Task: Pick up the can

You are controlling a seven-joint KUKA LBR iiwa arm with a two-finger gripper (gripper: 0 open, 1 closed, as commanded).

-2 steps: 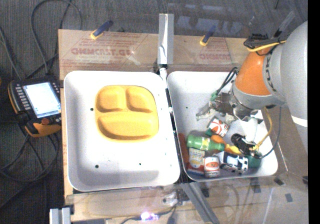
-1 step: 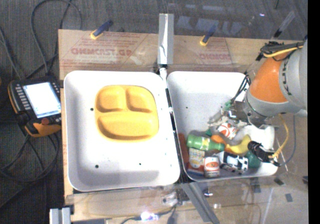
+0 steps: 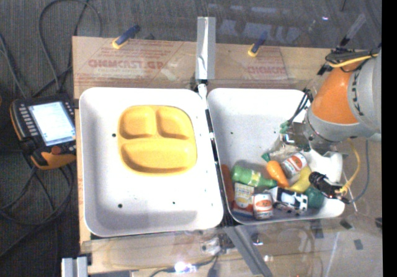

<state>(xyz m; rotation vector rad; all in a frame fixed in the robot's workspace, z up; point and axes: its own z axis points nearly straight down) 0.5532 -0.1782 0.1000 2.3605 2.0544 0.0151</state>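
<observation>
A: Where is the can (image 3: 293,163) seen?

B: In the right bin (image 3: 248,114), tilted among clutter. An orange carrot-like piece (image 3: 277,172) and a green bottle (image 3: 246,176) are pressed beside it; a second small can (image 3: 263,206) lies nearer the front rim.

A: And the end effector (image 3: 286,138)?

B: It is found just above the can; its opening cannot be told. A yellow tray (image 3: 157,138) is kept in the left bin (image 3: 99,195).

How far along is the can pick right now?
Done: the arm has reached into the right bin, with the hand low over the heap of items in its near corner. In hand: nothing visibly; the can lies tilted in the heap beside an orange carrot-like piece. Left: grasp the can and lift it clear. The yellow tray sits in the left bin.
</observation>
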